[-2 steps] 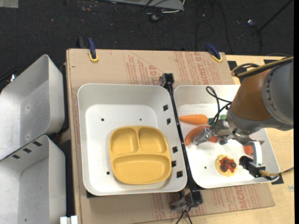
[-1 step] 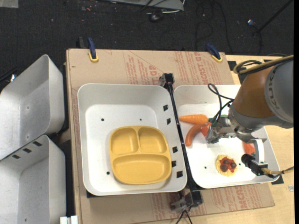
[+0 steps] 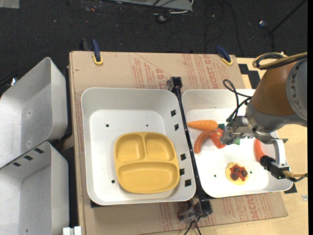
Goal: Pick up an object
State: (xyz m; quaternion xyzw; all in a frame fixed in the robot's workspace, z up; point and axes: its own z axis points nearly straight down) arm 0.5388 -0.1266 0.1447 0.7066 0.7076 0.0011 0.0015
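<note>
In the right bin (image 3: pixel 210 101) lie an orange carrot (image 3: pixel 202 125), a curved orange sausage (image 3: pixel 200 141) and a small red item (image 3: pixel 216 139), close together at the bin's left side. My gripper (image 3: pixel 230 133) is low over the bin, right beside the red item and touching or nearly touching its right edge. Its tips are hidden by the wrist. A small tart with red berries (image 3: pixel 237 173) sits near the bin's front. Another orange piece (image 3: pixel 258 150) lies at the right, partly under the arm.
The left bin (image 3: pixel 98 106) holds a yellow divided plate (image 3: pixel 146 161). A black divider (image 3: pixel 183 126) runs between the two bins. The grey arm with its orange band (image 3: pixel 279 89) covers the right bin's far right corner. Two white trays (image 3: pixel 29 131) stand off the bench at the left.
</note>
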